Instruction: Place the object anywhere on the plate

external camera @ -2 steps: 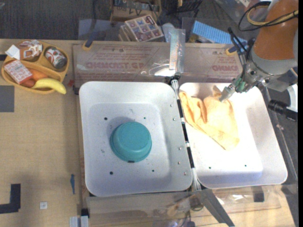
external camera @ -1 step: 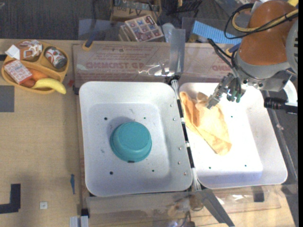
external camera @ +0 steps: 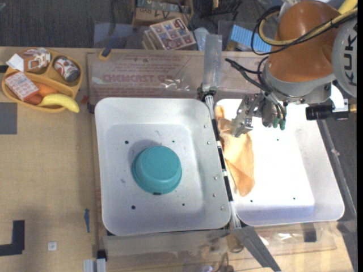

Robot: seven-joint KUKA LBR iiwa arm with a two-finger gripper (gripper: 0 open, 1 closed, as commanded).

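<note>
a wooden bench (external camera: 45, 180) holds two white bins side by side, with boxes and clutter behind it. the left bin (external camera: 113, 123) has a round teal plate (external camera: 157, 169) sitting near its middle. the right bin (external camera: 295, 169) holds an orange cloth (external camera: 239, 157), which lies against the wall nearest the plate, bunched up and draped down. the big grey and orange arm (external camera: 300, 38) hangs over the right bin. its gripper (external camera: 245, 123) touches the top of the cloth. i cannot tell how the jaws stand.

Robotics lab, white bins (external camera: 113, 118) on bench, cluttered boxes (external camera: 167, 32) behind
</note>
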